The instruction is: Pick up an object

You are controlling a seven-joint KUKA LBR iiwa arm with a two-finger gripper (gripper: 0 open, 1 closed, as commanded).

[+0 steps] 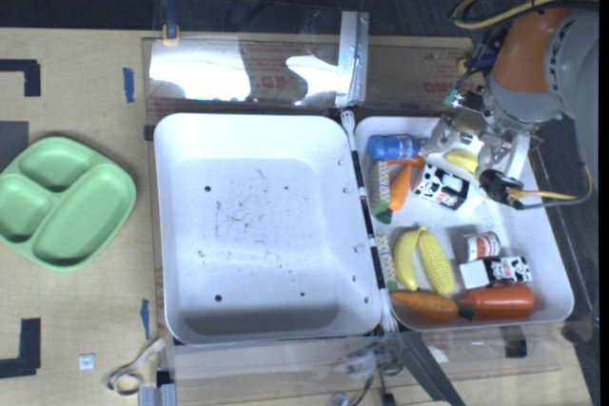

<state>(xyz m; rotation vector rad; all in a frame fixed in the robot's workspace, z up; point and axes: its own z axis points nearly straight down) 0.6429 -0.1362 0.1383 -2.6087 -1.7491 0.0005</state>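
The right bin (557, 252) holds several toys. A blue bottle (392, 147) lies at its far left, with an orange carrot (402, 185) and a black-and-white box (442, 188) just below it. My gripper (468, 147) hangs low over the bin's far end, above and right of that box. A small yellow object (462, 162) lies right under the gripper, partly hidden by it. Nearer the front lie a banana (407, 257), a corn cob (437, 263), a small can (481, 247), a cow-patterned carton (495, 272), a second carrot (424, 303) and a red sausage (497, 300).
The left bin (190, 147) stands beside the right one, across a narrow divider. A green sectioned plate (63, 202) rests on the bench at far left. A clear panel (247, 62) stands behind the bins. Yellow and black cables (504, 0) loop around the arm's wrist.
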